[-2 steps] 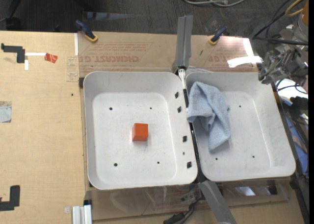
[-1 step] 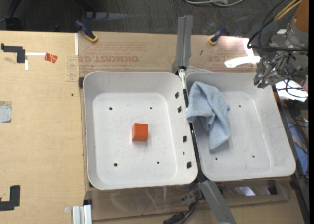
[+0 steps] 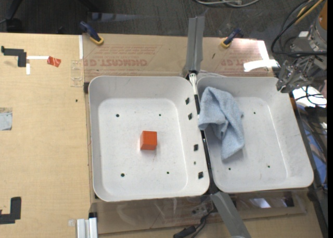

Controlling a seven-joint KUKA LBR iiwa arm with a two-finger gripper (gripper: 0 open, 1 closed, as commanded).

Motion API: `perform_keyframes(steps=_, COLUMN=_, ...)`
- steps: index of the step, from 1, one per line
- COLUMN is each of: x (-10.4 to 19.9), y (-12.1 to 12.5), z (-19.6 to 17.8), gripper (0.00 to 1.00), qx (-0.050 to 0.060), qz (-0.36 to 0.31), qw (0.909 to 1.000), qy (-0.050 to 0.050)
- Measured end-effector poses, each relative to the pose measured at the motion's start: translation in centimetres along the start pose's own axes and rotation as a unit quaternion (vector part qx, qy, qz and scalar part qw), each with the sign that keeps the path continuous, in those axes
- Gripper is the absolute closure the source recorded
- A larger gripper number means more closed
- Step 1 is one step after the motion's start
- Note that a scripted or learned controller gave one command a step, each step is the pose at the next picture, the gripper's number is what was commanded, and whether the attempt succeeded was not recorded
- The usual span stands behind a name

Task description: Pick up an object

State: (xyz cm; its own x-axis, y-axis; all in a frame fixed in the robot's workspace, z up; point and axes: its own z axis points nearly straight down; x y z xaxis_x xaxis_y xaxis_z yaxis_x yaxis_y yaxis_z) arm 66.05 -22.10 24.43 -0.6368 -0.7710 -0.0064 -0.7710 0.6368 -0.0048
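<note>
arm: upper right edge of view, mostly out of frame | tool (image 3: 289,79): low, dark, finger state unclear

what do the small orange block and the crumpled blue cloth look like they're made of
Small orange block: probably painted wood or plastic, with crisp flat faces and an even matte colour; which one is unclear. Crumpled light blue cloth: soft woven fabric, likely a towel, with limp folds and a dull surface.

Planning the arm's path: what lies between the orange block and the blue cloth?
In the camera view, bare white floor of the left bin, then the two bins' adjoining rims, separate the orange block from the blue cloth.
</note>
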Motion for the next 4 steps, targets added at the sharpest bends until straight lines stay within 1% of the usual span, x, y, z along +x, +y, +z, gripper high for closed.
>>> perform_keyframes(steps=1, x=-0.37, y=0.32, z=0.45, gripper=1.00, qx=-0.001, qz=-0.123, qw=0.9925, qy=0.000)
perform_keyframes(steps=2, x=-0.01, y=0.05, z=0.43, gripper=1.00, qx=-0.001, qz=-0.273, qw=0.9620, qy=0.000)
perform_keyframes(steps=3, x=0.29, y=0.44, z=0.22, gripper=1.00, qx=-0.002, qz=-0.409, qw=0.9123, qy=-0.001)
perform_keyframes(steps=4, x=-0.50, y=0.54, z=0.19, gripper=1.00, qx=-0.003, qz=-0.488, qw=0.8728, qy=-0.001)
